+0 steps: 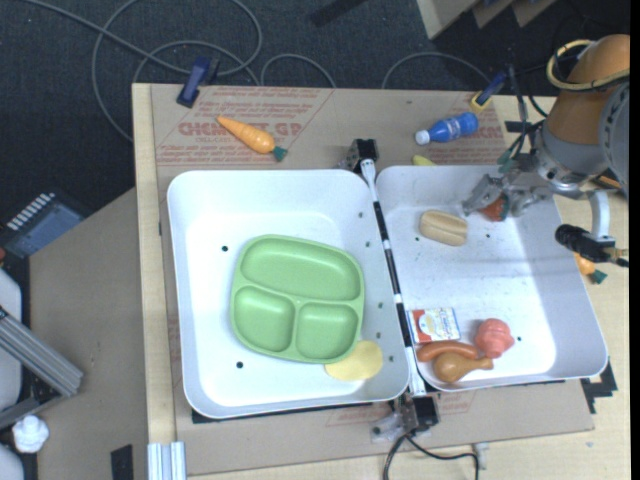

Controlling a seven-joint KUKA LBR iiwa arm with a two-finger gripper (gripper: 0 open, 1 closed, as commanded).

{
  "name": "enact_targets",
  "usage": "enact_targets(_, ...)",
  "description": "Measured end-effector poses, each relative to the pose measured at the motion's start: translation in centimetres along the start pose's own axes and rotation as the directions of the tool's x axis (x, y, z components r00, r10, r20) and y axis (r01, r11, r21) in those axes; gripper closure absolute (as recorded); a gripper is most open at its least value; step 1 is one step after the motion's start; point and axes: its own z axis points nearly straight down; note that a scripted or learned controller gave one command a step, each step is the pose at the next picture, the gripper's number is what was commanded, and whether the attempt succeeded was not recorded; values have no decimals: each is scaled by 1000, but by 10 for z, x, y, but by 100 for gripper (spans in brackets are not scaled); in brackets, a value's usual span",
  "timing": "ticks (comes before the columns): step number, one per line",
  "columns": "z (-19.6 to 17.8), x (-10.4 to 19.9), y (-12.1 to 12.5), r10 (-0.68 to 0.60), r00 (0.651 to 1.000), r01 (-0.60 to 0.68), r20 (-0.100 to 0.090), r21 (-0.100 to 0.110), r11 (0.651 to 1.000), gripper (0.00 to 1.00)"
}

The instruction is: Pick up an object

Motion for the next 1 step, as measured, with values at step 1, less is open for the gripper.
enact_targets(1,2,31,-2,5,1000,-4,17,-5,1000,0)
